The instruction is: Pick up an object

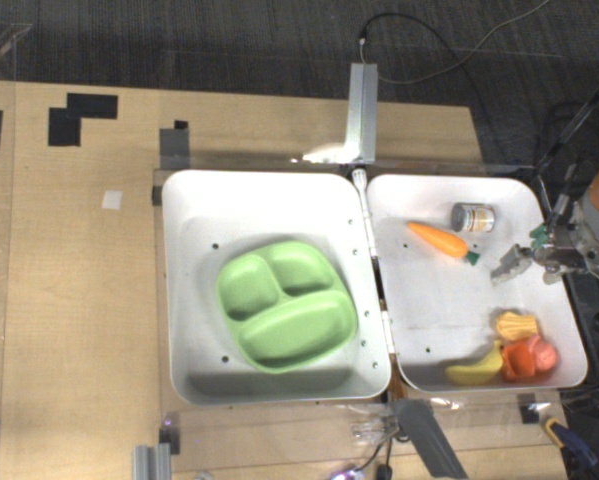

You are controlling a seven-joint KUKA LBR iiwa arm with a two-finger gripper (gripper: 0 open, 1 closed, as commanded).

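Observation:
The right bin [429,308] holds an orange carrot [439,240] and a small metal can [473,217] near its back. A yellow toy [516,325], a red toy fruit [530,358] and a yellow banana [476,370] lie in its front right corner. My gripper [527,270] hangs over the bin's right side, right of the carrot's green end and above the yellow toy. It is open, with nothing between its fingers.
The left bin [194,268] holds a green divided plate [284,303]. A metal divider [371,268] separates the two bins. Wooden bench surface lies to the left, and cables run behind the bins.

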